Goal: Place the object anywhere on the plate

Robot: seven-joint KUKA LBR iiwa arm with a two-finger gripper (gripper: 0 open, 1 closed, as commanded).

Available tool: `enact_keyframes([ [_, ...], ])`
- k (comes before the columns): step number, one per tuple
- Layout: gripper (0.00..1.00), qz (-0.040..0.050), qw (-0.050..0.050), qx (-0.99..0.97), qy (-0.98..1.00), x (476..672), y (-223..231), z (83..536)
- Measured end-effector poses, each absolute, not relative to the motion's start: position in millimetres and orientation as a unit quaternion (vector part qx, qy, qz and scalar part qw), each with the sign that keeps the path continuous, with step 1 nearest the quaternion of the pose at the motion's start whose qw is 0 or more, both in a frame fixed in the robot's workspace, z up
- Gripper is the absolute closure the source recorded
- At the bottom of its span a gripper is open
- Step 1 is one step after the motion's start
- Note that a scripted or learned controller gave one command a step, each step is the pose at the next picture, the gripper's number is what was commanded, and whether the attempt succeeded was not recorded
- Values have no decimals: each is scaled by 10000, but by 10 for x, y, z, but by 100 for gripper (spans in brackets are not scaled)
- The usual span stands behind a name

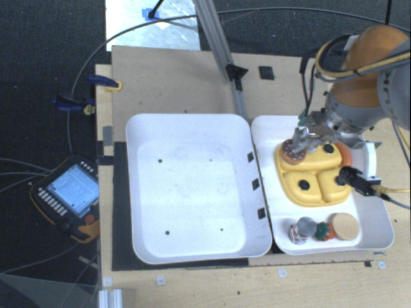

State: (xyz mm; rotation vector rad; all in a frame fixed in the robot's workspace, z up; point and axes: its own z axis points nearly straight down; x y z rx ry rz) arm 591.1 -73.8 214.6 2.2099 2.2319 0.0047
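Camera view, tool [302, 140] over yellow plate [314, 175] in right bin [270, 191], touching brown object [295, 153] — grip state unclear, maybe closed on it.

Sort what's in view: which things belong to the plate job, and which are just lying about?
Job:
- yellow plate, in the right bin
- round brown object on the plate's top-left section
- gripper, right over that object

Lying about:
- left bin
- tan disc, grey knob and small red-green piece near the right bin's front
- handheld pendant beside the bench
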Motion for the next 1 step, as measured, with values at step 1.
enact_keyframes([
  [1, 100, 15, 0, 7034, 7108, 5940, -274, 2216],
])
